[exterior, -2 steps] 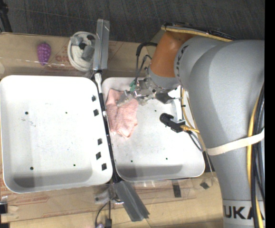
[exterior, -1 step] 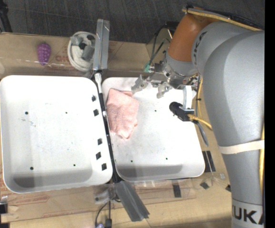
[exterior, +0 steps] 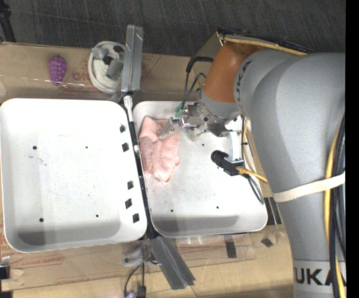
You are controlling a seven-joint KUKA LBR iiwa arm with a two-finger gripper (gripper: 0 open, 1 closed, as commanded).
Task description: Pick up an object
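Nearest along the lower edge of the camera view, a grey metal bracket (exterior: 170, 262) juts out from the seam where the two white bins meet on the tabletop (exterior: 18, 54). The left bin (exterior: 61, 166) shows a bare white floor with a few small dark specks. Beside it, touching along their shared rim, sits the right bin (exterior: 198, 197), and a row of small black clips (exterior: 129, 185) runs up that shared rim.

Farther in, a pink cloth (exterior: 159, 148) lies crumpled in the right bin, pressed close to the bin's left wall and reaching toward its far left corner. It is the one loose thing in either bin. The end effector (exterior: 185, 120) hangs just at the cloth's far right edge, over the far part of the right bin; it looks to be touching or nearly touching the fabric, though the view does not settle which. Whether it is released or clenched, I cannot tell, and nothing shows the cloth lifted from the bin floor.

The grey arm (exterior: 291, 117) fills the right side, its orange band (exterior: 222, 73) sitting just behind the wrist.

Beyond the bins, on the far strip of tabletop, a grey upright bar (exterior: 132, 54) stands at the seam, a white coiled item (exterior: 105, 67) rests just left of it, and a small purple object (exterior: 57, 69) lies farther left, well apart from both bins' contents.
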